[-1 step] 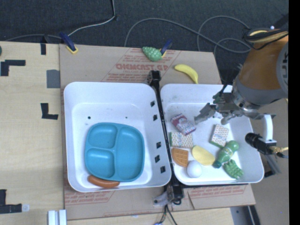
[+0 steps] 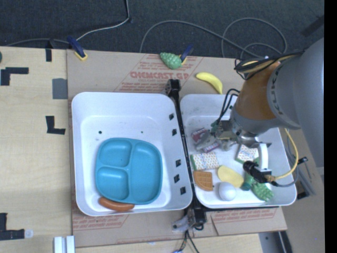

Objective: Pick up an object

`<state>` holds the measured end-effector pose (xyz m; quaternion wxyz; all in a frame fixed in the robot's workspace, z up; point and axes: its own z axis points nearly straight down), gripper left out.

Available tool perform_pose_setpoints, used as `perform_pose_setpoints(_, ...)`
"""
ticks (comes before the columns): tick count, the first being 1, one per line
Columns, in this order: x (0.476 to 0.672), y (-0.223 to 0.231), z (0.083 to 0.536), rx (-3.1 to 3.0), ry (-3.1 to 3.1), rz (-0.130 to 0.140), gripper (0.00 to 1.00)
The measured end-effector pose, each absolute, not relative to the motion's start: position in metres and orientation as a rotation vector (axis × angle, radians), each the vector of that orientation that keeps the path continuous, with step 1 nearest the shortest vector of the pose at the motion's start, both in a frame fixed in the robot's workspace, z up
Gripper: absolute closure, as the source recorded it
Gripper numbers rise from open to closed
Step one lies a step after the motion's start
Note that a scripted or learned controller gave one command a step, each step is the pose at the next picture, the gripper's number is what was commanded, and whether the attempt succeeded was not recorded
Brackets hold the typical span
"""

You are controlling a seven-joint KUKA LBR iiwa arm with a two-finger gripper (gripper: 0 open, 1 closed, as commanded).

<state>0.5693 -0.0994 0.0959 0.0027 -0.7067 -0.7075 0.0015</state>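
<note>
The hand (image 2: 218,136) is low in the right bin (image 2: 279,196), above a checkered packet (image 2: 205,159). Its grip state? Cannot tell from here.

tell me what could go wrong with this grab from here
The gripper is low in the right bin, where items crowd together: a patterned packet, a waffle-like piece, a yellow piece and a white ball. It might nudge neighbours or close on nothing. The arm's cables hang over the green item and could snag it.
</note>
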Motion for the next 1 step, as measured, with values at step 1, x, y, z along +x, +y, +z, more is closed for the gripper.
perform_pose_setpoints(1, 0.6022, -0.101, 0.0861, -2.22, -2.223, -0.002, 0.0)
